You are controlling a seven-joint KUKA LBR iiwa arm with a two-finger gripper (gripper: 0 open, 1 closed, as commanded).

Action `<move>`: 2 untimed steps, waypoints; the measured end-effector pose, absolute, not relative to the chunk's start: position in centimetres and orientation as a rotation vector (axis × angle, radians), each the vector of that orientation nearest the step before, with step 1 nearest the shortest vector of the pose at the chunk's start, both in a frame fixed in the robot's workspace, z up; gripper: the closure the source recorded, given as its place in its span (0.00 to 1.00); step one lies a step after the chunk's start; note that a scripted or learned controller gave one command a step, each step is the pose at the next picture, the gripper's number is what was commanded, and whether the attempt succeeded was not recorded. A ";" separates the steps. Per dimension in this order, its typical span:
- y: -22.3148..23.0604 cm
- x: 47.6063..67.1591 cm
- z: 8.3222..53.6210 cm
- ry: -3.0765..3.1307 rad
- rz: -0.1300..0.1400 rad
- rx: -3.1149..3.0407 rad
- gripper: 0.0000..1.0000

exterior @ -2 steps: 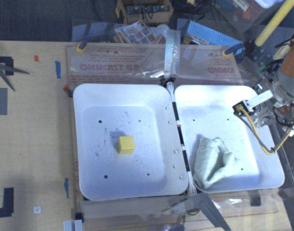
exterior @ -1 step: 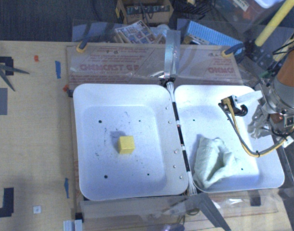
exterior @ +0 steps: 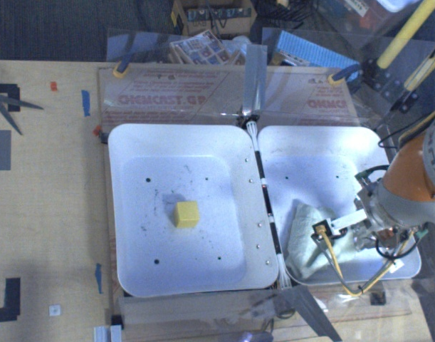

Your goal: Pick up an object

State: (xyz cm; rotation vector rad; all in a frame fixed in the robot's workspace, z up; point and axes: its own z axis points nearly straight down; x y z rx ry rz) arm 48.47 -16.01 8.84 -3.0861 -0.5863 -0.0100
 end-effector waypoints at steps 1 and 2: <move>-19.1 49.1 12.8 -0.963 0.000 -2.990 1.00; -15.6 54.4 20.9 -0.520 0.002 -3.098 1.00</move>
